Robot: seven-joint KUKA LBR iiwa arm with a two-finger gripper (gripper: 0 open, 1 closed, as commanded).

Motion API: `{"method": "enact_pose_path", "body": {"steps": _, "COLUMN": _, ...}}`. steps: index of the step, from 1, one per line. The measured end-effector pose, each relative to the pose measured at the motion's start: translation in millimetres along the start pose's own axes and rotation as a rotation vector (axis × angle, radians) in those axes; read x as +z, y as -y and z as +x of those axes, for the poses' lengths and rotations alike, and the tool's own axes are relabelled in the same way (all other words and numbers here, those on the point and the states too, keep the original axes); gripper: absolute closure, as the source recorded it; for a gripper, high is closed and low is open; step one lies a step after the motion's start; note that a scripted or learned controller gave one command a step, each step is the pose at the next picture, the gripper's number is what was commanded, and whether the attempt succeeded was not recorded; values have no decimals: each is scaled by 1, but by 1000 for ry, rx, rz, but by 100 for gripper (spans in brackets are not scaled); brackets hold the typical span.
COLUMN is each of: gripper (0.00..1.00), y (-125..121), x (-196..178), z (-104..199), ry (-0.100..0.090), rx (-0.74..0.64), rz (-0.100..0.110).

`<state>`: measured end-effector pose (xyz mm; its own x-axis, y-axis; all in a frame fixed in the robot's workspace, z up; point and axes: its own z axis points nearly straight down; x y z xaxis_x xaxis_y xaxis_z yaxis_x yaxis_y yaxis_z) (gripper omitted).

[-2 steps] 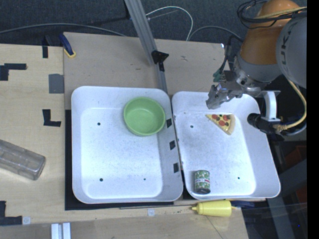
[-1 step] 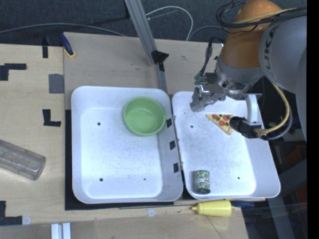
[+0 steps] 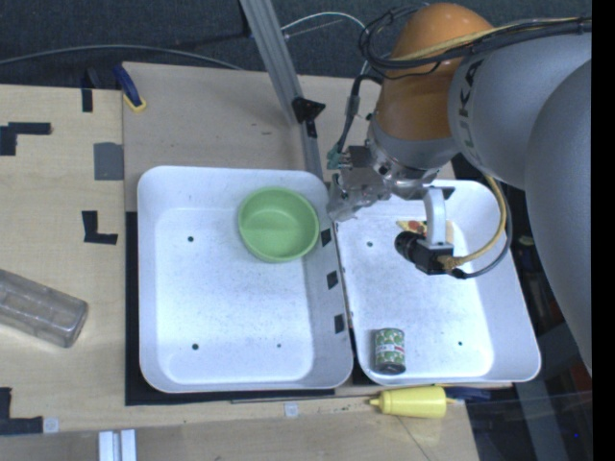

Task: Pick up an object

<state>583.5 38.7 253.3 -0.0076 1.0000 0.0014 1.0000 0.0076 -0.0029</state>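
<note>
Candidates for the pick: one green bowl [image 3: 279,223] and one small can [image 3: 389,350]. The bowl is round, pale green, upright with its open side up, and sits in the left bin [image 3: 173,286] close to that bin's far right corner, just off the divider between bins. The can has a green patterned label and a light lid, is small and squat, and stands near the near edge of the right bin [image 3: 471,344], towards its near left corner. Something small in red and yellow lies by the right bin's far edge, mostly hidden behind the wrist hardware; cannot identify it.

Two white bins in total, side by side on the bench [image 3: 202,113]. One yellow bottle [image 3: 413,401] lies on its side on the bench just beyond the right bin's near edge. One clear plastic container [image 3: 38,307] lies at the bench's left edge, well apart from both bins.

The gripper [image 3: 344,198] sits over the divider at the far edge of the bins, just beside the bowl. Claw opening: cannot tell; nothing is visibly in it.
</note>
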Motion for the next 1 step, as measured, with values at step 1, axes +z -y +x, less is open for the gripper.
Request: {"method": "enact_pose_path", "body": {"steps": 1, "gripper": 100, "y": 12, "x": 22, "z": 53, "ry": 1, "rx": 1, "rz": 2}}
